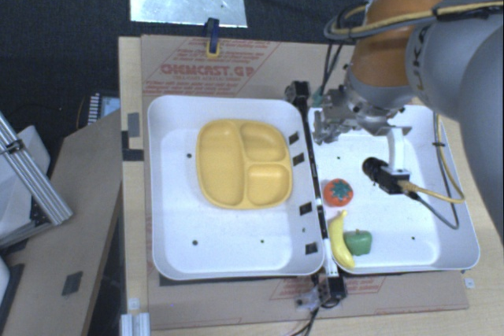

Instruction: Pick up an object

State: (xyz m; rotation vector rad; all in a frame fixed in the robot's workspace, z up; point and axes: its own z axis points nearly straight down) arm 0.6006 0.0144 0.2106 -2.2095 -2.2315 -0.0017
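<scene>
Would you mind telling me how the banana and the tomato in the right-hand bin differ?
The banana is yellow; the tomato is red with a green top. The banana is long and curved, the tomato round. The banana lies touching a green fruit near the front edge, while the tomato sits alone farther back. Both lie in the right-hand bin, close to its left wall.

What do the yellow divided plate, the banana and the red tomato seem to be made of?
Yellow divided plate: likely moulded plastic, matte; uniform colour, soft rounded compartment ridges. Banana: probably a plastic toy; smooth, flat even yellow. Red tomato: probably plastic too, but too small to be sure.
</scene>
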